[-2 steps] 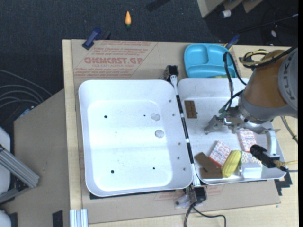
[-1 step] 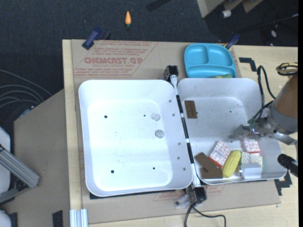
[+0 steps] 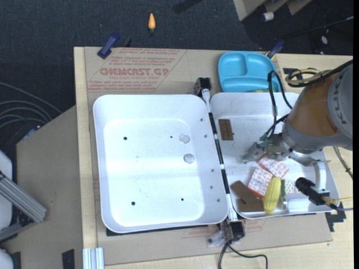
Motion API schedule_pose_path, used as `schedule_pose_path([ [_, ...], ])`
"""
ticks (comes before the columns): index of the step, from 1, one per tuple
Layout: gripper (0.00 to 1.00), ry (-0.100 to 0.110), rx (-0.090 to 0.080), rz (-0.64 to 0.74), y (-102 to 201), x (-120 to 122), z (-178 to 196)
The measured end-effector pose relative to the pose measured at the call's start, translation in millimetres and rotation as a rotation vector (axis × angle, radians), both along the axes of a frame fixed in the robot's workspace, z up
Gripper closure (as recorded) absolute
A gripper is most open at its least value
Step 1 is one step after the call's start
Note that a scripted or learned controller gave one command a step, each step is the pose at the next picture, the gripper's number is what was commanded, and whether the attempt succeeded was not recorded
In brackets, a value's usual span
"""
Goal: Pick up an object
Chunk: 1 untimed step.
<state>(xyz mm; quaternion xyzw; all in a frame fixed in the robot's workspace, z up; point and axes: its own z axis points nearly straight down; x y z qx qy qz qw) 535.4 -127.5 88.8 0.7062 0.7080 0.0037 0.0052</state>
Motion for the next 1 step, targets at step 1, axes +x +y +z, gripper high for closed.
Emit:
schedule_pose_path([
  [1,1.0,-0.003,-0.005,-0.003,-2.7,0.4,10.8],
])
